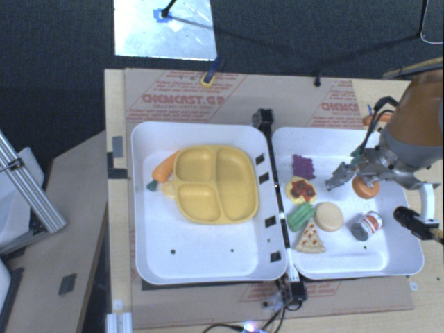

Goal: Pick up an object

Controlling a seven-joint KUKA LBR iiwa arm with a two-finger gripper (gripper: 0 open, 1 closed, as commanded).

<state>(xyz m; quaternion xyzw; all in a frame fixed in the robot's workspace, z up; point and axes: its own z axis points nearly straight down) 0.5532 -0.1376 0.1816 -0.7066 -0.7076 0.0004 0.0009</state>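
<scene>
The right bin (pixel 395 259) holds several toy foods: purple grapes (pixel 302 165), a red and yellow round piece (pixel 301 189), a green piece (pixel 300 216), a tan bun (pixel 329 216), a pizza slice (pixel 311 239), a small can (pixel 365 225) and an orange round piece (pixel 366 188). My gripper (pixel 352 177) hangs low over the right bin's upper right part, just left of and partly over the orange piece. Whether it touches that piece cannot be made out.
The left bin (pixel 152 255) bears a yellow divided plate (pixel 211 184) with a toy carrot (pixel 164 167) at its left edge. A black divider (pixel 272 186) runs between the bins. The arm's body (pixel 420 127) covers the right bin's far right corner.
</scene>
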